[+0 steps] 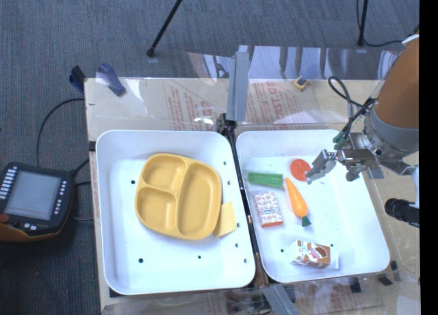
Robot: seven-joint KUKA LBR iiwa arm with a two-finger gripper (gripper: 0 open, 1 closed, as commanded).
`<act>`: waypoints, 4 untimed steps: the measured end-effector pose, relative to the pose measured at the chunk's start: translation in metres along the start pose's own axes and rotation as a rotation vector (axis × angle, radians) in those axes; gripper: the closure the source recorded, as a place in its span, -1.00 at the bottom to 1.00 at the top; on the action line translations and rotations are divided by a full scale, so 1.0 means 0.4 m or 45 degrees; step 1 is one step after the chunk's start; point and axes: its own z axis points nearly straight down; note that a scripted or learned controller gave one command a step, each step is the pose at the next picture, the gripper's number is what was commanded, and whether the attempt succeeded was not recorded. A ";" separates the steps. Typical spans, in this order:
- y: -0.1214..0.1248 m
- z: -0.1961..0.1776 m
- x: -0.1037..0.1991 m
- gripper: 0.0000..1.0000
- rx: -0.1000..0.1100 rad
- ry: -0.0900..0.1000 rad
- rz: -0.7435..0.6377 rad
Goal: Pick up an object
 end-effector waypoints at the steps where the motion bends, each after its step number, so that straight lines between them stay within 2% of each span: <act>1: 0.093 0.475 0.003 -1.00 -0.012 -0.001 0.167; 2: 0.054 0.470 -0.103 -1.00 -0.019 0.002 0.215; 3: 0.055 0.445 -0.105 1.00 -0.020 0.005 0.223; 4: 0.089 0.238 -0.034 1.00 -0.009 0.000 -0.031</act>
